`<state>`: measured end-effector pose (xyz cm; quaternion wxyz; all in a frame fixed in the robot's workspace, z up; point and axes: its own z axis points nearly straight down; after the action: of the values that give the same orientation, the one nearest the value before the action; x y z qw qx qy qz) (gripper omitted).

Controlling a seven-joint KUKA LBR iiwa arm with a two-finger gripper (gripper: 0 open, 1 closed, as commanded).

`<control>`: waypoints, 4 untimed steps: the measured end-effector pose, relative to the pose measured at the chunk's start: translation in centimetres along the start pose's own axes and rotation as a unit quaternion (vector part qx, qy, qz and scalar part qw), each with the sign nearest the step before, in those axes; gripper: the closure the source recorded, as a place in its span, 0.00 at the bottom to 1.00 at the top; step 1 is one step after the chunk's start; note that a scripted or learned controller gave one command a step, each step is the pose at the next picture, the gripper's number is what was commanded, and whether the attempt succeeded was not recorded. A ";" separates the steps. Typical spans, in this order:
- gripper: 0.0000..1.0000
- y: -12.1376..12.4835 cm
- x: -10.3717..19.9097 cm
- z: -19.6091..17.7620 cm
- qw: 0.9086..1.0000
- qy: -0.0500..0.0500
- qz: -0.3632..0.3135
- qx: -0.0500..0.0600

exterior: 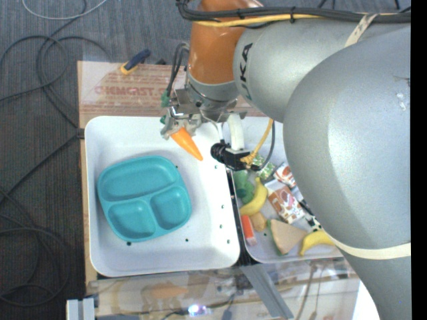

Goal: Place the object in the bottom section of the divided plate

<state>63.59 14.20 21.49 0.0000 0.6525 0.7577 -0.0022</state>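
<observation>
Above the left white bin (93,245), your pincer (179,129) pinches an orange toy carrot (187,143) by its thick end, the pointed tip slanting down and to the right, clear of the bin floor. The teal divided plate (143,197) lies flat in the same bin, below and left of the carrot, not yet reached.

The plate has one long compartment along its upper-left side and two smaller ones along its lower edge (which of these counts as "bottom" is a judgement; the lower edge in this view is the likeliest reading). You would do well to pick one of the lower pair and commit to it, since a carrot laid across the ridge between them would settle in neither.

Carry the carrot over the rim before you descend, not into it. Turn the wrist so the carrot's length runs along the chosen compartment, because it looks about as long as that section is wide. Lower until the tip is close to the plate's floor, then release; dropped from height, a tapered toy is apt to roll or bounce out.

The right bin (263,249) holds a banana (253,203) and other toy foods beside the arm; keep your path to the left of the wall between the bins.
</observation>
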 end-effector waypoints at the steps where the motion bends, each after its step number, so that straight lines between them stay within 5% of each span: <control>1: 1.00 -1.0 1.9 0.6 0.993 0.001 0.120 0.001; 2: 0.00 -1.0 1.8 0.6 0.993 0.001 0.120 0.001; 3: 0.00 -8.8 1.4 8.2 0.994 0.001 0.105 0.002; 4: 0.00 -8.8 1.4 8.2 0.994 0.001 0.105 0.002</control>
<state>54.69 14.29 13.34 -0.0021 0.7286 0.6849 -0.0028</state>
